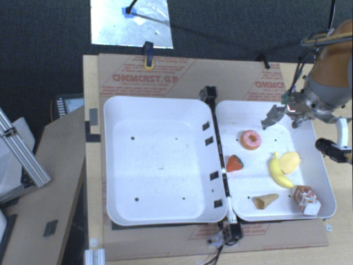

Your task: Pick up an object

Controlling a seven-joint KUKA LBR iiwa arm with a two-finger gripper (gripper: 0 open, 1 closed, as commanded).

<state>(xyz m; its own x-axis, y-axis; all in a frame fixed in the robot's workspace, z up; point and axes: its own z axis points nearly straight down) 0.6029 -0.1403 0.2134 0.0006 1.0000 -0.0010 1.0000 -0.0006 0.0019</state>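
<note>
Pink donut (251, 139) sits mid-right in your frame; your hand (284, 116) hovers upper right, fingers spread, grasping nothing.

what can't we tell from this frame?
- Gripper: small and dark above the right bin; open or shut can't be told.
- Arm: cut off by the right edge.
- Box: print too small to read.
- Lemon and banana: touching or merely overlapping, unclear.

Grey arm (325, 90), orange band, grey hand (284, 115).
</note>
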